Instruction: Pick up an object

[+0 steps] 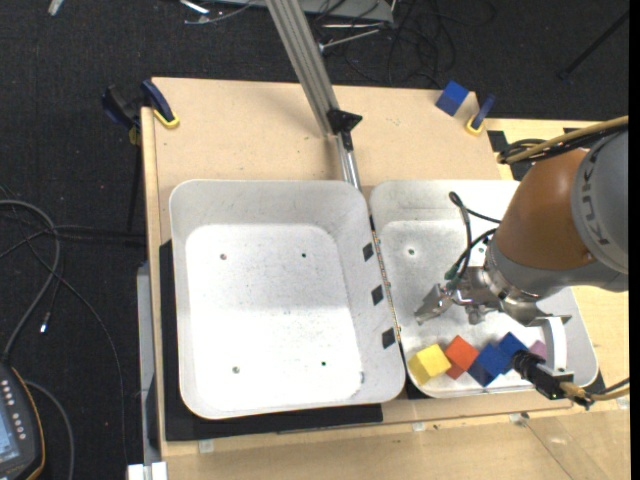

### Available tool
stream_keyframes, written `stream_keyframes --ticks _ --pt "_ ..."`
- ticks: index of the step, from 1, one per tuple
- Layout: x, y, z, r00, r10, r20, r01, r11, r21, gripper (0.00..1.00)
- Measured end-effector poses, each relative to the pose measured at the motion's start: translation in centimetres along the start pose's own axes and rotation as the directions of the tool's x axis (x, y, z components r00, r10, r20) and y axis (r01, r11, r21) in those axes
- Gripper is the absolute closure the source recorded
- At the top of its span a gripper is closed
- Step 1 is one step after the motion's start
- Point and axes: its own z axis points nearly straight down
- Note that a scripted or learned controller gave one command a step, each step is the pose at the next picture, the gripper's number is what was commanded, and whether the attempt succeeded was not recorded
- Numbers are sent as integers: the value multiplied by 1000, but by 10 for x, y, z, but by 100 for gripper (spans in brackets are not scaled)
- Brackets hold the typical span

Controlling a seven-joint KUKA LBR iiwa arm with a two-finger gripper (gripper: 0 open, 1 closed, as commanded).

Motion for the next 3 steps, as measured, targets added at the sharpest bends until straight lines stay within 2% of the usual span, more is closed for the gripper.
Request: stream_keyframes --ticks 1,2,3 --pt "-2 5 -5 1000 0 4 0 1000 -14 0" --pt "-4 -16 34 1000 0 5 0 1000 -18 0" --pt "-14 -16 -71 1000 -4 7 4 1000 -23 0"
